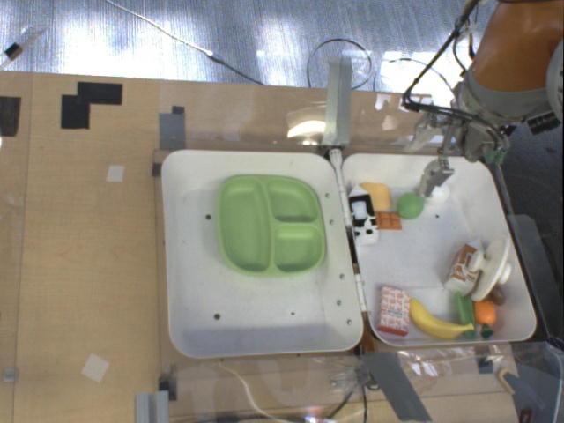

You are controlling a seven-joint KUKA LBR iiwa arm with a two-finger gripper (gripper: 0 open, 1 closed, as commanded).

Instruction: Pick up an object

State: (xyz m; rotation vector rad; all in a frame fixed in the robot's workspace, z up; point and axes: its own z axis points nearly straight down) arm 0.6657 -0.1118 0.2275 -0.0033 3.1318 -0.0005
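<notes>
I have the gripper hanging just beside the green ball, up toward the right bin's far wall; whether the jaws are released or clenched, I cannot tell. I judge a descent could clip the ball's edge, rolling it toward the orange block touching it.

The grey arm with its orange band reaches in from the right, its 2-finger metal gripper pointing downward, hanging low.
</notes>
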